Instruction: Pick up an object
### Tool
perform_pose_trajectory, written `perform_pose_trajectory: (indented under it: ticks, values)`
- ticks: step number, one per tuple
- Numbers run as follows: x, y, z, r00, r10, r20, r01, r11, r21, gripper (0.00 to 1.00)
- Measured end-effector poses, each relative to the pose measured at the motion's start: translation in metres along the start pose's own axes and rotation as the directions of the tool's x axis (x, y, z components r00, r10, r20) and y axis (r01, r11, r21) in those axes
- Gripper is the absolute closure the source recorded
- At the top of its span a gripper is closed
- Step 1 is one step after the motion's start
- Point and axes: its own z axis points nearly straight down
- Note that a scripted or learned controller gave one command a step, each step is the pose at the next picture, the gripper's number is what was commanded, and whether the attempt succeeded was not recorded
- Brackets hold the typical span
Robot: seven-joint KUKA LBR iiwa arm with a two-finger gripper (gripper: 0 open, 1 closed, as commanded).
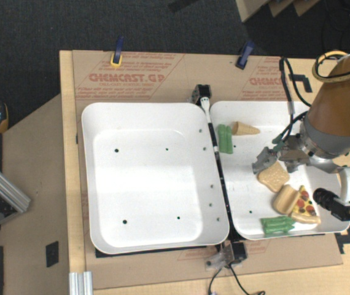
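Note:
My gripper (267, 160) hangs low over the right bin (248, 204), reaching in from the right, its tip just above and left of a tan toast slice (274, 177). Whether it touches the toast I cannot tell. Below the toast lie a brown bread roll (284, 198) and a pizza slice (306, 208), side by side. A flat green piece (277, 225) rests near the bin's front rim. Against the bin's left wall, at the back, stands a green block (225, 139), with an ice-cream cone (244, 128) lying beside it.
The left bin (101, 165) sits beside the right one, their rims meeting along a black divider (215, 158). Both rest on a cardboard sheet (163, 72) held by clips at the back edge. The grey and orange arm (338, 112) covers the right bin's far right corner.

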Motion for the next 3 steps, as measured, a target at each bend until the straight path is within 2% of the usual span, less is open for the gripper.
perform_pose_trajectory:
  ticks: [3]
  values:
    - [0.0000,0.0000,0.0000,1.000,0.000,0.000,0.000,1.000,0.000,0.00]
